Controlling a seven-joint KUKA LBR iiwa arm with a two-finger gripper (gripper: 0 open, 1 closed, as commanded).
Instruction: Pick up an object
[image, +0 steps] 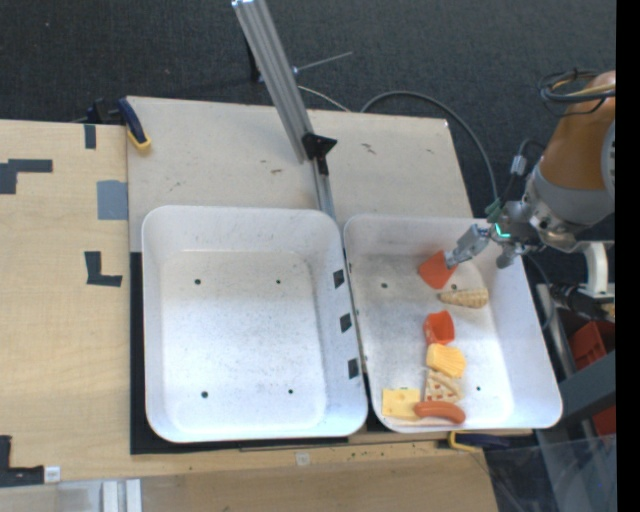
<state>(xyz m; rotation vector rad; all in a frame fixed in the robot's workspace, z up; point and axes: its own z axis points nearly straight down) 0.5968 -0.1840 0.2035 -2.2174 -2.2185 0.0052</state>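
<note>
Orange block sits at my claw's tip in the right bin; I cannot tell any grip

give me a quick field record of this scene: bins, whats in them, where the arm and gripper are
bins: two shallow white bins side by side, left bin and right bin
right bin contents: orange block, beige ridged piece, red-orange piece, yellow block, yellow slab, red sausage
arm: enters from the right, orange band above the wrist
gripper: gripper over the right bin's upper part, tip right next to the orange block
grasp: cannot tell whether anything is held
bench: blue and yellow clamp at upper left
</note>
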